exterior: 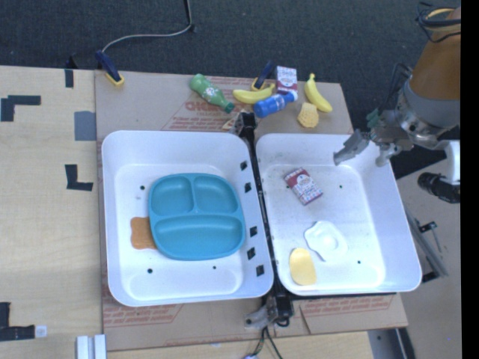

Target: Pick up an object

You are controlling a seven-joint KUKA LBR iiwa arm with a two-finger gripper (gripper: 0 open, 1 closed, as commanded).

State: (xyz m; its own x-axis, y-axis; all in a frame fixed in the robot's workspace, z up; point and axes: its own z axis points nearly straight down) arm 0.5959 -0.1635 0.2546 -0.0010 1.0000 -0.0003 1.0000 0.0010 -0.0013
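In the right bin (389, 230), 3 candidates are seen: a yellow piece (302, 266), a fried-egg toy (325, 239), then a red carton (303, 185). Approach is judged underway; the gripper (367, 146), seemingly parted and empty, must descend.

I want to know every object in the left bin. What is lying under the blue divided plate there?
An orange-brown flat piece sticks out from under the left edge of the blue divided plate in the left bin. How far it reaches under the plate is covered, as is anything else beneath.
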